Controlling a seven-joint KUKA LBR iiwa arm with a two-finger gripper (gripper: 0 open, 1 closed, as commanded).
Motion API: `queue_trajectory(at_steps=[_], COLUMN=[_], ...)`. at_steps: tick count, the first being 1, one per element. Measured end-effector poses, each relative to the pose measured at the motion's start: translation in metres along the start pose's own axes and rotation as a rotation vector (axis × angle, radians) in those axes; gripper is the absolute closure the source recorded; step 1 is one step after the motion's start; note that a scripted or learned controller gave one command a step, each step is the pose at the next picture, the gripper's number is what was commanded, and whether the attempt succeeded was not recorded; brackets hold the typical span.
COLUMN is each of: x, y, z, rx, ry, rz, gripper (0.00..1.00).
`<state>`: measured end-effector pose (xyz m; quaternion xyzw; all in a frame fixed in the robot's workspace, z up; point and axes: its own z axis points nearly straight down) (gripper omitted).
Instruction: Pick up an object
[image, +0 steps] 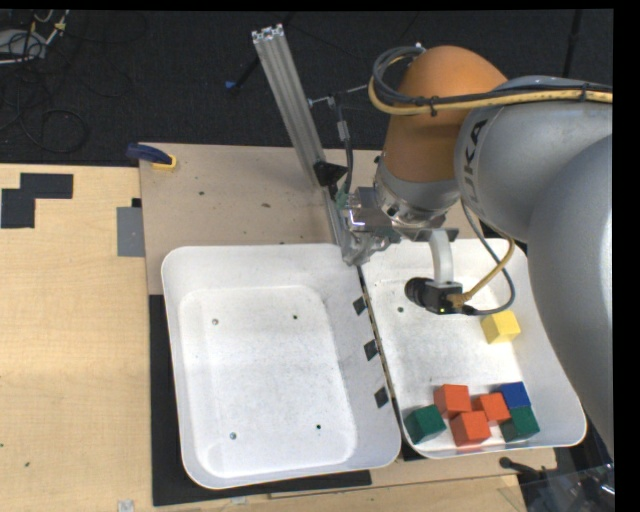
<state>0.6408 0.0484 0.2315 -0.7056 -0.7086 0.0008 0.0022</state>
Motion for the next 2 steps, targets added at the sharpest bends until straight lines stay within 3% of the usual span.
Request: queue_trajectory(at_steps=[1, 2], x=[0.0454, 0.0442], y=[0.0070, 0.0065], z=[-0.0062, -0.0058], rx=[-0.003, -0.001], ry=[-0.001, -0.002], rz=[0.001, 0.001], gripper=[1.00, 0.00])
